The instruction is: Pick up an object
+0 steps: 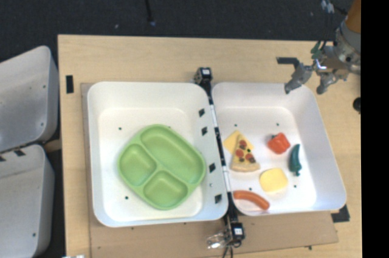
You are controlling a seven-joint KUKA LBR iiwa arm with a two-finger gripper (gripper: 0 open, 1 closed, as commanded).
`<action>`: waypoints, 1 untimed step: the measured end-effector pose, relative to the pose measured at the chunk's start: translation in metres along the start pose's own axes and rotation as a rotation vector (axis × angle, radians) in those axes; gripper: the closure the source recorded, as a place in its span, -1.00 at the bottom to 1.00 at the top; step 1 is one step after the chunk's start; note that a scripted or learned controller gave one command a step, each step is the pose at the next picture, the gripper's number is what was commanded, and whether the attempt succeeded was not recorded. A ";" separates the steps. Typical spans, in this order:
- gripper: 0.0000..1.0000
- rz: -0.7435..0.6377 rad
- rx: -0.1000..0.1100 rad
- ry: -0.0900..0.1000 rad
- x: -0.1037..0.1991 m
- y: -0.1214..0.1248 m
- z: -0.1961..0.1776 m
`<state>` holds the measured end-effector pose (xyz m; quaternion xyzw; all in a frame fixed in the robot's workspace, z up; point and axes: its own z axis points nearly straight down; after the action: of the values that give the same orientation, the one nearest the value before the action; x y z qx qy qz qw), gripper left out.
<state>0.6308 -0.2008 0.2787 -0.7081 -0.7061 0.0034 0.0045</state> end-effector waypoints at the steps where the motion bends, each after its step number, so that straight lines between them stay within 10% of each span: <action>1: -1.00 -0.003 -0.012 -0.002 0.001 0.002 -0.008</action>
<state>0.6326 -0.2001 0.2867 -0.7070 -0.7072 -0.0003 -0.0006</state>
